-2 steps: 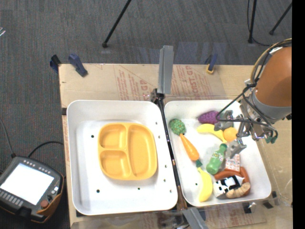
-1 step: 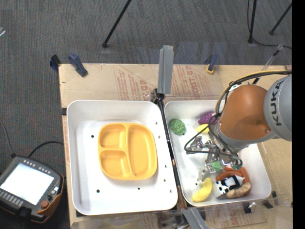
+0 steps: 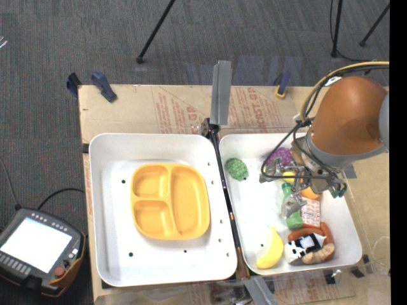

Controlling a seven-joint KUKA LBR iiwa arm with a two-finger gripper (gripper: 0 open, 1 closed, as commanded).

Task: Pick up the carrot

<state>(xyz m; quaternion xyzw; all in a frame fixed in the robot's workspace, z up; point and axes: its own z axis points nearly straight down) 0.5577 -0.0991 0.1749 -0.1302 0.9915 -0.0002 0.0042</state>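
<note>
In the right bin (image 3: pixel 251 221), an orange piece that looks like the carrot (image 3: pixel 311 193) lies mostly hidden under the arm's wrist. My gripper (image 3: pixel 293 204) hangs low over the middle of this bin, just left of that orange piece and right above a small green item (image 3: pixel 294 220). The arm's large orange band (image 3: pixel 346 116) covers the bin's back right part. Nothing can be made out inside the gripper.
Around the gripper lie a green round toy (image 3: pixel 237 168), purple grapes (image 3: pixel 280 159), a red and white carton (image 3: pixel 311 215), a banana (image 3: pixel 272 250) and a black and white toy (image 3: pixel 304 247). The left bin (image 3: pixel 108 234) holds a yellow divided plate (image 3: pixel 170 201).
</note>
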